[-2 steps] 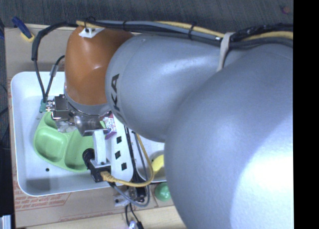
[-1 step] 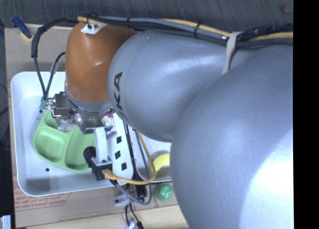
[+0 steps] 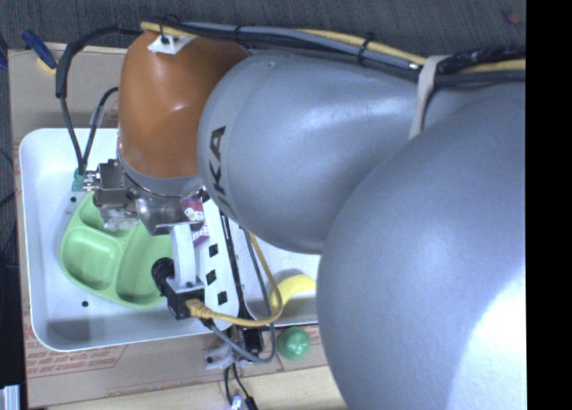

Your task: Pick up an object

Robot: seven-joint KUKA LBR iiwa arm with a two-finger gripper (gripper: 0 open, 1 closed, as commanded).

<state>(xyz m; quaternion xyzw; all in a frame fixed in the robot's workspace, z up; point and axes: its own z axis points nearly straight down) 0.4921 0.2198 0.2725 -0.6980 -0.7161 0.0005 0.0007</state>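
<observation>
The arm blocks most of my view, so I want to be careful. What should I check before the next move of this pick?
1. Target within reach: the green tray lies in the white bin, right under the wrist. Ok.
2. Claw already holding something: cannot tell, the arm hides it.
3. Tray free of clutter: the compartments in view look bare. Ok.
4. Yellow thing by the arm: mostly covered, so what it is and how it lies is unclear. Cannot tell.
5. Everything inside a bin: the green ball seems to sit just past the bin's near rim. Not ok.
</observation>
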